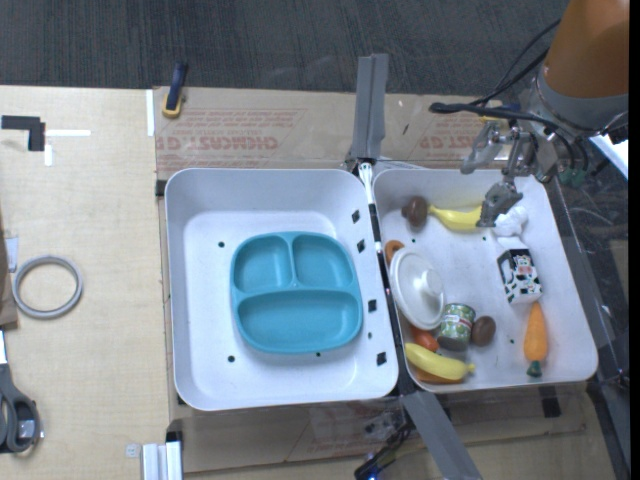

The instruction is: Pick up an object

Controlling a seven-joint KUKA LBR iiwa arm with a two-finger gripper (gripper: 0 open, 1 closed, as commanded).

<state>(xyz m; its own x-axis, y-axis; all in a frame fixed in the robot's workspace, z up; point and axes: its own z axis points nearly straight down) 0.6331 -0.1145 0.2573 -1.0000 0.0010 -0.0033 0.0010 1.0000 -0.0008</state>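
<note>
My gripper (501, 200) hangs low over the back of the right bin (570, 268), just right of a yellow banana (455, 217) and directly above a small white object (511, 222). A brown round fruit (415, 209) lies left of the banana. Further forward in the same bin are a cow-patterned carton (519, 276), a carrot (536, 336), a white bowl (417, 286), a green can (457, 325), a brown ball (484, 330) and a second banana (437, 365). I see nothing lifted off the bin floor.
The left bin (190, 298) holds a blue divided plate (296, 292). A grey divider bar (370, 108) runs between the bins at the back. On the bench at left lie a tape roll (45, 286) and scissors (15, 423). Cables (520, 78) trail off the wrist.
</note>
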